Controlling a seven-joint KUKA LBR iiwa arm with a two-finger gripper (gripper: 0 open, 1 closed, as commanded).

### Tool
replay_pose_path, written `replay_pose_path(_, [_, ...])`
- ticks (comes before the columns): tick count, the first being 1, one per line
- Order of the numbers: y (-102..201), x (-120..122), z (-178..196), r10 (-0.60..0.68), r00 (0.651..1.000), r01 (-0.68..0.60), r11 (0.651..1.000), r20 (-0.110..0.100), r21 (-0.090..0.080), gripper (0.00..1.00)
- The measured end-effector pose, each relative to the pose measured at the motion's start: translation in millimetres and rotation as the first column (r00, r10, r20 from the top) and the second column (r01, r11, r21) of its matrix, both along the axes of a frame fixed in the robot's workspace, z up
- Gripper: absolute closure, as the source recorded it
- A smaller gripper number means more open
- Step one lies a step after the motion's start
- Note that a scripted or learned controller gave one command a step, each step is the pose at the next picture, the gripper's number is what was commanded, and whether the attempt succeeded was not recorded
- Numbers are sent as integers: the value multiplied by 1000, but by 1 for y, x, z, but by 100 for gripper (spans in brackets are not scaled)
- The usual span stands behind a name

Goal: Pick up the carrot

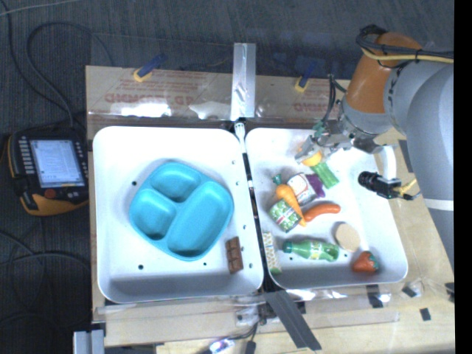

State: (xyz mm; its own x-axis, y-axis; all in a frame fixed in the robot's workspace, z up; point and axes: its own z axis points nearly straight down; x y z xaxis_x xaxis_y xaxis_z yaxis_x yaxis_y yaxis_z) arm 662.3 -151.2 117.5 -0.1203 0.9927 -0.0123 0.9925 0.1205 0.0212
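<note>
Item: carrot (290, 195), small and orange with a green top, lying in my right bin (383, 220) among a huddle of toy groceries, untouched and not yet lifted. Taking the carrot as landmark: a white-labelled can (302, 184) touches it on the far side, a green-labelled can (284, 214) lies just nearer the camera, a red-orange pepper (321, 211) lies to its right, and a green bottle (312, 251) lies nearer still. My pincer (322, 140) hangs beyond the carrot, toward the far right corner of the bin, above a yellow piece (313, 158) and a purple-and-green piece (324, 173); whether it is wide or narrow I cannot tell, and I see nothing held in it. Step in hand, as I judge it: the approach, with the grasp not begun. Next move calls for travelling back over the carrot, aligning across its narrow body, and descending without knocking the cans pressed against it. Writing: the can labels, bottle label and the printing on the desk's brown sheet (169, 94) are too small to read.
</note>
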Motion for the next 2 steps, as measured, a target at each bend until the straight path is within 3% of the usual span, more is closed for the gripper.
replay_pose_path(1, [-2,8,-18,-256,966,256,967,-28,7,100])
replay_pose_path(2, [-3,11,-21,-256,967,256,967,-6,5,0])
